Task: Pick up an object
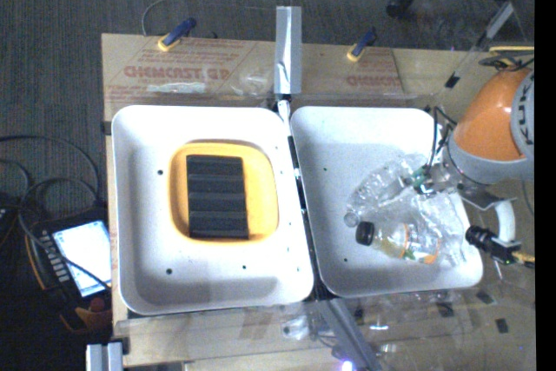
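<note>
Camera view: crinkled clear plastic bottle [407, 217]

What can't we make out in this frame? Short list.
- Gripper: where it should be, the camera view has clear plastic wrap and the arm's orange band over it; open or shut unreadable.
- Bottle in the right bin: the wrap blurs its outline; only the dark cap is crisp.
- Arm: cut off by the right edge.
- Yellow tray in the left bin: its centre is hidden under a black ridged block.
</note>
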Tool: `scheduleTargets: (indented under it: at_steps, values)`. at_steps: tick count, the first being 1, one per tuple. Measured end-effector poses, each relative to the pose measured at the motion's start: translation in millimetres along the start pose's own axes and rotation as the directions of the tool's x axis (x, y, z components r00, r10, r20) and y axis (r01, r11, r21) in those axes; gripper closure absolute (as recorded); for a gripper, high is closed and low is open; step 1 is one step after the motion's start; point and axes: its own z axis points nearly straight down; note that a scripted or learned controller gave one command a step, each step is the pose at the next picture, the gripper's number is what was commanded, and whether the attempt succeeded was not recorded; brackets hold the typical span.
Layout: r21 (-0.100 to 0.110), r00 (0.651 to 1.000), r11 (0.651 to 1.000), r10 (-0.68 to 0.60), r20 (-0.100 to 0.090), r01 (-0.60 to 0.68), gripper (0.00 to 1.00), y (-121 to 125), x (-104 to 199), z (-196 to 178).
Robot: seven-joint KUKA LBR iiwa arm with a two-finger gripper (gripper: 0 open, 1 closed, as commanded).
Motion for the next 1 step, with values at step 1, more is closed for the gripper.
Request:
scheduleTargets:
  at_steps: [1]
  values:
    - [0.035, 1.0, 0.999, 0.003, -0.013, -0.002, 1.0, 21.7, 64.5, -89.1]
